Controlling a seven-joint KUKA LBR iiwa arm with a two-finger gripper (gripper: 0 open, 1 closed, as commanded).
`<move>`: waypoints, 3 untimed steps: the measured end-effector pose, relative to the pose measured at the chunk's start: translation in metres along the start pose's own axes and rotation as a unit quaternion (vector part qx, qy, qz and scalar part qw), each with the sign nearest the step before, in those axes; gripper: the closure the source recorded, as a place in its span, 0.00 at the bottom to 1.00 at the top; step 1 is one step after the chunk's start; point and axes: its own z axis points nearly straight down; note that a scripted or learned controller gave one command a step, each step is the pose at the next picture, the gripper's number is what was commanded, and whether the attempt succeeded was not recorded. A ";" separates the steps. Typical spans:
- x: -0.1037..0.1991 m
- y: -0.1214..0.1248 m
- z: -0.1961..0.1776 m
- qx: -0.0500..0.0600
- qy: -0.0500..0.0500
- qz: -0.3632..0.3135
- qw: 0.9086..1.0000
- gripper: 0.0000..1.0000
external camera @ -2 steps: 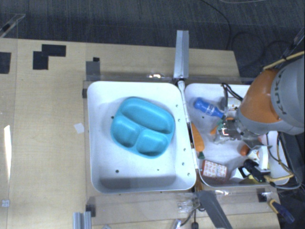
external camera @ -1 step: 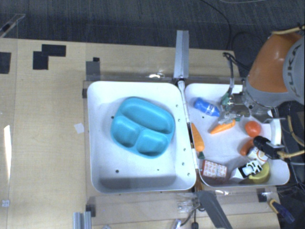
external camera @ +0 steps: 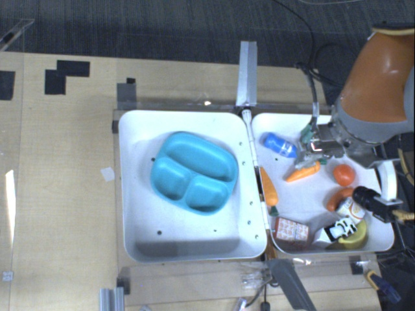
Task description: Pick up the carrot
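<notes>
the arm's bulky grey and orange body covers the right bin's [external camera: 389, 241] far right corner, and the pincer [external camera: 313, 145] under it is small and blurred, so i cannot tell how it stands. it sits right above a carrot [external camera: 303, 172], an orange tapered piece with a green tip lying on the bin floor. a second carrot [external camera: 269, 188] lies along the bin's left wall. the left bin [external camera: 136, 225] holds a blue divided tray [external camera: 193, 172].

A glossy blue moulded-plastic divided tray [external camera: 193, 172] lies in a smooth white plastic bin [external camera: 139, 235]; pale matt wood-grain bench [external camera: 58, 193] beneath.
</notes>
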 end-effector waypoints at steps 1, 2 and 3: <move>0.001 0.002 -0.011 -0.003 -0.001 -0.004 1.000 1.00; -0.009 -0.024 -0.019 0.001 0.000 -0.039 0.999 1.00; -0.035 -0.027 -0.060 0.000 0.000 0.007 1.000 1.00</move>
